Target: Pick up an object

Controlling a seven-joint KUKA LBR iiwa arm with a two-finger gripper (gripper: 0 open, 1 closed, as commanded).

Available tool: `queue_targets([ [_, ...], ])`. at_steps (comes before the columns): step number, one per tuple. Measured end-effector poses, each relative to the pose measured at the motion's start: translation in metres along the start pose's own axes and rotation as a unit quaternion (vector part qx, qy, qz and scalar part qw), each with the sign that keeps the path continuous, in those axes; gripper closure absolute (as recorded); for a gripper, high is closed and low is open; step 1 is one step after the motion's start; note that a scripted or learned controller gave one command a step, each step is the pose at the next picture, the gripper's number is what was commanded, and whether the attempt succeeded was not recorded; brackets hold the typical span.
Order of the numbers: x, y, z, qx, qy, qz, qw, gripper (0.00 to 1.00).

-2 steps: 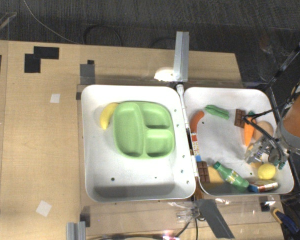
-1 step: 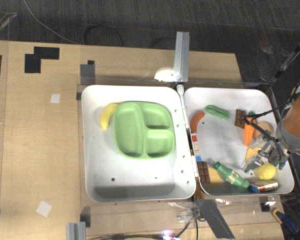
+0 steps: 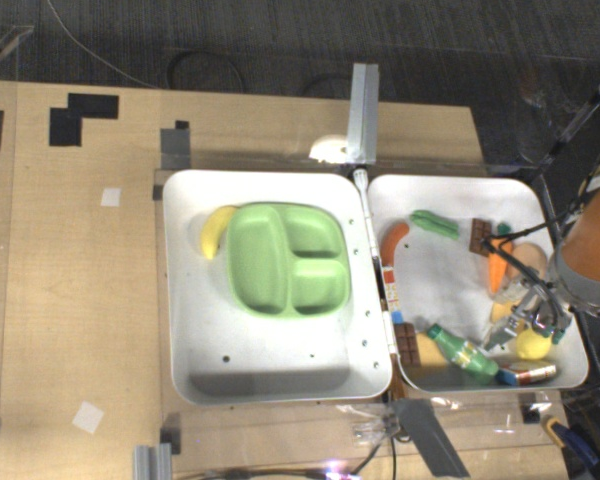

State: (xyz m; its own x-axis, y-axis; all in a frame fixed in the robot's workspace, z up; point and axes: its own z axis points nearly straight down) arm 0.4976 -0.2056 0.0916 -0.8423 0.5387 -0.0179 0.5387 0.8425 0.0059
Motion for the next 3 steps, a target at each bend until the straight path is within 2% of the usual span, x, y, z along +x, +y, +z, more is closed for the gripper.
queue_targets([
  [1,0.006,0.001,0.0,0.001,-0.003,-0.013,0.9999,0.0],
  [2,0.016,0.016,0.001,0.001,-0.001,-0.021,0.9998,0.0],
  [3,0.015,0.014,0.001,0.0,-0.001,-0.038,0.9993,0.0],
])
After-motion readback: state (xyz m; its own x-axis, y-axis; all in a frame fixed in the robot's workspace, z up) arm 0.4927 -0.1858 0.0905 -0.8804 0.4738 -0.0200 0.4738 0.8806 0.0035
